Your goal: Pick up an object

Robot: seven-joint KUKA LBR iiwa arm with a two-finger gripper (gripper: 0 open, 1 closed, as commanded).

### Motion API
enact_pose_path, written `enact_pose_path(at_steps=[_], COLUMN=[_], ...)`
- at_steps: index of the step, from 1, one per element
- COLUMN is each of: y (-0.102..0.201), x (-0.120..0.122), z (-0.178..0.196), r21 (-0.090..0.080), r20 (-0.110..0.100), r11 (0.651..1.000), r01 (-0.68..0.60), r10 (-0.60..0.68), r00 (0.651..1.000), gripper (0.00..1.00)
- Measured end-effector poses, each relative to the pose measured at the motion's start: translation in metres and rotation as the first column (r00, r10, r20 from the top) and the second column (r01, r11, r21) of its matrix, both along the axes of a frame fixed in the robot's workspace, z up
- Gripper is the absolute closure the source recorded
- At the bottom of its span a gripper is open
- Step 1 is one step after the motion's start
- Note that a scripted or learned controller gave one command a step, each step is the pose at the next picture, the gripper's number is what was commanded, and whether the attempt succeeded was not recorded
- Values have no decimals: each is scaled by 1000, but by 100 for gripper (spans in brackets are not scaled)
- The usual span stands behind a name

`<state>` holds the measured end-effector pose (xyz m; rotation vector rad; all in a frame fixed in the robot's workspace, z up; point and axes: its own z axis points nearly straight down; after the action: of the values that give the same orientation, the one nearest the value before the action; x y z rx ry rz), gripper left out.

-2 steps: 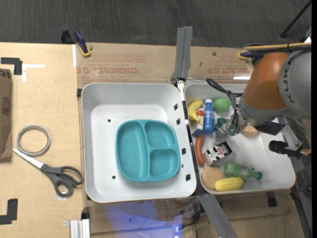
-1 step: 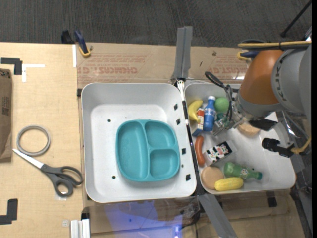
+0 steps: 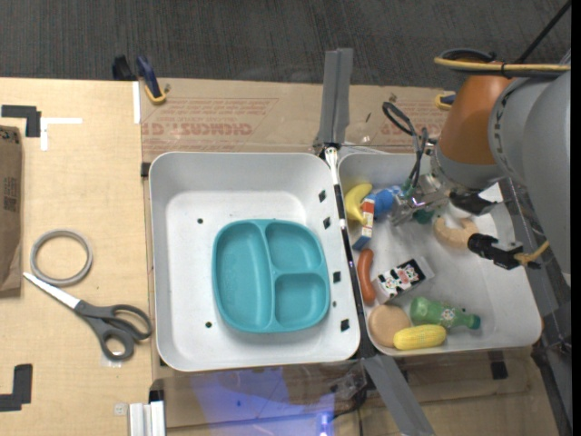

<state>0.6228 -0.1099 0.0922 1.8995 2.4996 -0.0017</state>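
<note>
The grey arm's claw (image 3: pixel 410 205) hovered low in the right white bin (image 3: pixel 508 330), beside a yellow toy banana (image 3: pixel 356 197); its grip could not be told. Nothing appeared lifted yet.

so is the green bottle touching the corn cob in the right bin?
Touching. The camera view shows the yellow corn cob lying right under the green bottle near the right bin's front wall, their edges meeting with no white floor between them.

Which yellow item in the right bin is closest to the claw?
The banana at the bin's far left corner; the claw is just right of it. The yellow corn lies at the near edge, far off.
</note>
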Motion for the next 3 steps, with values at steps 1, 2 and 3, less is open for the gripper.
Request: enact_pose_path(at_steps=[1, 2, 3], y=[-1, -1, -12], x=[22, 22, 13], z=[-1, 9, 145], r21=[0, -3, 0], r20=[-4, -4, 0], r11=[999, 1000, 998], r01=[34, 30, 55], r10=[-34, -30, -55], r00=[999, 1000, 998], gripper=[0, 100, 100])
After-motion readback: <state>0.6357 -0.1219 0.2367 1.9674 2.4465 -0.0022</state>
